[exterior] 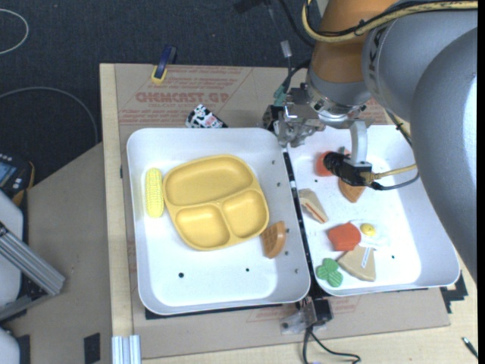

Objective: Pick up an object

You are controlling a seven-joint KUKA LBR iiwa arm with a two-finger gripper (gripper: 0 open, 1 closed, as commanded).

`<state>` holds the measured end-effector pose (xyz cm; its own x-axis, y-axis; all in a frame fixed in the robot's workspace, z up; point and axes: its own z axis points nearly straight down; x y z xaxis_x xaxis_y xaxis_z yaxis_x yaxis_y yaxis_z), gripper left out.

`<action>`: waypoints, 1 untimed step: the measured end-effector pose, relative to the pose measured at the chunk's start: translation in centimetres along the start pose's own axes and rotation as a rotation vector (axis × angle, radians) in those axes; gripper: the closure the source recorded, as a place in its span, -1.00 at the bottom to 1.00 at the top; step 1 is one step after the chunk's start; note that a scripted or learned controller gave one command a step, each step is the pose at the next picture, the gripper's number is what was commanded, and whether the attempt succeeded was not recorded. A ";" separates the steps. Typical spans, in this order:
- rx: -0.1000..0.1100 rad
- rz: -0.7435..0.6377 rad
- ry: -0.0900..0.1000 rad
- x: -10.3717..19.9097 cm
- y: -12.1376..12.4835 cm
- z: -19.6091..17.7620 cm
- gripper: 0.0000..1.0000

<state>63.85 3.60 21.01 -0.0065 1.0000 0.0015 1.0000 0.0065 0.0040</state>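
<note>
- We find the gripper (pixel 292 130) low over the far end of the divider where the two bins meet, hanging from the grey wrist under the orange band. We cannot tell its state from this slanted view; nothing can be made out in it.
- Judgement: it sits above the shared rims rather than over any item, so we read this as a transit or approach pose, not a grasp.
- Nearest candidates lie in the right bin (pixel 432 268). A red piece (pixel 326 164) sits by the far left corner, partly behind a black fitting with a cable; just beside it an orange wedge (pixel 352 191).
- A sandwich slice (pixel 312 205) lies along the right bin's left wall, long axis running from the far-left to the near-right, close against the divider. Judgement: the wall leaves little room on that side.
- Toward the near edge: a red block (pixel 345 236), a small yellow piece (pixel 367 230), a green leafy piece (pixel 329 271) and a tan wedge (pixel 358 265), the last two touching or nearly so.
- The left bin (pixel 140 203) carries a yellow divided tray (pixel 216 201) at its middle, tilted relative to the rims. A corn cob (pixel 154 191) lies just beside the tray's left side, long axis parallel to the bin's left wall.
- A brown pastry (pixel 274 239) leans at the tray's near right corner, close to the divider.
- No task object is chosen yet; everything rests in the bins.
</note>
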 end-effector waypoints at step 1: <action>-0.001 0.003 -0.001 2.1 2.5 -1.2 1.00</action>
<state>66.36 5.67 22.24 -0.0036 1.0000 0.0008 1.0000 0.0036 0.0053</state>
